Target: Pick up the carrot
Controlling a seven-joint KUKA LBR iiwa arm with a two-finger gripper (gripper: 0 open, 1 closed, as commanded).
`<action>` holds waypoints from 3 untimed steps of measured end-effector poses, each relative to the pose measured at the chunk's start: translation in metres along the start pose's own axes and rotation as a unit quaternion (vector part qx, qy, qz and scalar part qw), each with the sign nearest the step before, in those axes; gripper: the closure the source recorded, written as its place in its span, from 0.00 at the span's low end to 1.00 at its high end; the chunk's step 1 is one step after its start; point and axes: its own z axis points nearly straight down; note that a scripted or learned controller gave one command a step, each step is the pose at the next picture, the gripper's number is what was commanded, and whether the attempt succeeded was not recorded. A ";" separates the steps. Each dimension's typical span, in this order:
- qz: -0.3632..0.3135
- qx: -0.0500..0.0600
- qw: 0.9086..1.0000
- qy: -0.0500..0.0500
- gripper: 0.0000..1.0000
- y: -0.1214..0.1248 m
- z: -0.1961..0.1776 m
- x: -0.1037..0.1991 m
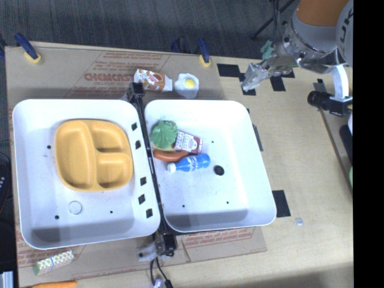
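Observation:
The carrot (170,155) is a stubby orange piece lying in the left part of the right bin (240,161). It sits wedged between a green leafy toy (163,133) above it, a red carton (187,141) and a blue bottle (191,163) just below it. My gripper (253,78) hangs over the bench beyond the right bin's far right corner, well away from the carrot. It is open, with nothing between its fingers.
The left bin (36,161) holds a yellow divided tray (93,153). A small brown carton (150,80) and a white-and-yellow egg toy (187,84) lie on the bench behind the bins. A black disc (218,171) lies in the right bin.

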 end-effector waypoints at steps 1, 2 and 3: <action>-0.227 0.000 0.974 0.000 1.00 -0.019 0.016 -0.034; -0.367 0.000 0.930 0.000 1.00 -0.053 0.044 -0.026; -0.557 0.000 0.831 0.000 1.00 -0.067 0.052 -0.024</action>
